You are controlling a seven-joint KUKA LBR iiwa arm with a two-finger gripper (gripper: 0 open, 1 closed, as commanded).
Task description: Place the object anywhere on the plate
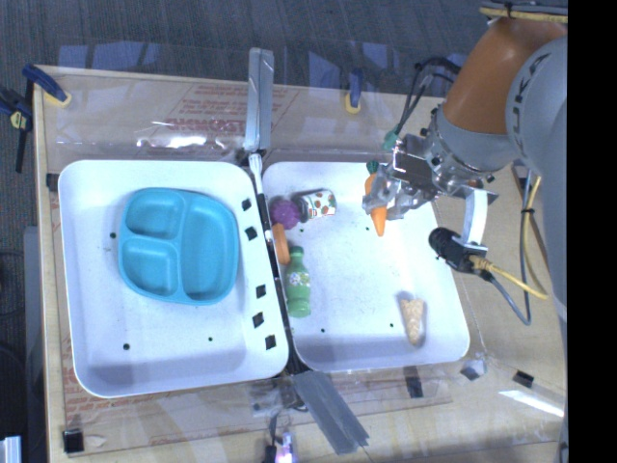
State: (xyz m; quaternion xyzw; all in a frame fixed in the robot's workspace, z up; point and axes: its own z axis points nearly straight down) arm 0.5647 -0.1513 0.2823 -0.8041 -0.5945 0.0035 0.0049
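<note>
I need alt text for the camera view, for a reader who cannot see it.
The gripper holds a small orange carrot above the right bin. A blue divided plate lies in the left bin. The right bin also holds a green bottle and a tan cone-shaped piece.

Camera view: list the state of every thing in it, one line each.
gripper: over the right bin, shut on the orange carrot
orange carrot: held, hanging point down
blue plate: flat in the left bin, nothing on it
green bottle: lying on its side by the divider
purple grapes: resting near the divider
small can: tipped on its side
tan piece: lying flat in the right bin
</note>
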